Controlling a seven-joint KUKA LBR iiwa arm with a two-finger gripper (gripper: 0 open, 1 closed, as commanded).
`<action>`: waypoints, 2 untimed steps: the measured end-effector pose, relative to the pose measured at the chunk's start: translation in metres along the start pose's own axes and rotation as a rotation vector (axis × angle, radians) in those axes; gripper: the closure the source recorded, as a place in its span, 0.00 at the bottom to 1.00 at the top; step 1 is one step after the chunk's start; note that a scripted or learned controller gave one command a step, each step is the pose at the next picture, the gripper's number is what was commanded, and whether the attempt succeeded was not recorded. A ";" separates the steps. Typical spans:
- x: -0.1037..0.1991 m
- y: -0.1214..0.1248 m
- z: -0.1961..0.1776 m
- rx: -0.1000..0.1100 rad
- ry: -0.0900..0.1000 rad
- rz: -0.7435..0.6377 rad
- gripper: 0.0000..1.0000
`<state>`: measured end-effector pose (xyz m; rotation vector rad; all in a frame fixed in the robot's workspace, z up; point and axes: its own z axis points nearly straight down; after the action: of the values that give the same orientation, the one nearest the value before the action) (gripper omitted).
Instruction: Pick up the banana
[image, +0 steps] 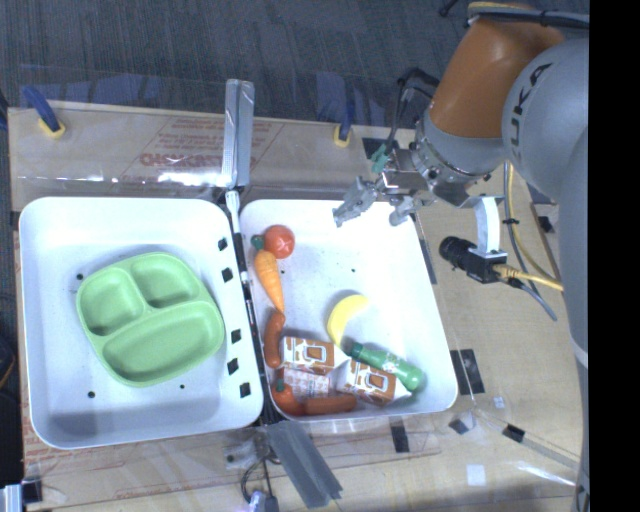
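Note:
A yellow banana (343, 316) lies in the middle of the right bin (400, 262), just above a green bottle (388, 367). My gripper (376, 207) hangs over the bin's far edge, up and to the right of the banana and well apart from it. Its two grey fingers (352, 205) are spread apart with nothing between them.
The right bin also holds a tomato (279, 241), a carrot (269, 279), two small juice cartons (307, 357) and sausages (318, 404) along its left and near sides. A green divided plate (150, 316) sits in the left bin (60, 235). The grey arm (530, 110) fills the upper right.

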<state>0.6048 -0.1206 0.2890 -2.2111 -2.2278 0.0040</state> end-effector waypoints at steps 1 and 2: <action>-0.037 -0.065 0.121 0.000 0.000 -0.189 0.00; -0.036 -0.053 0.194 -0.011 -0.005 -0.244 0.00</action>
<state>0.5517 -0.1567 0.0951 -1.9295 -2.4893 -0.0028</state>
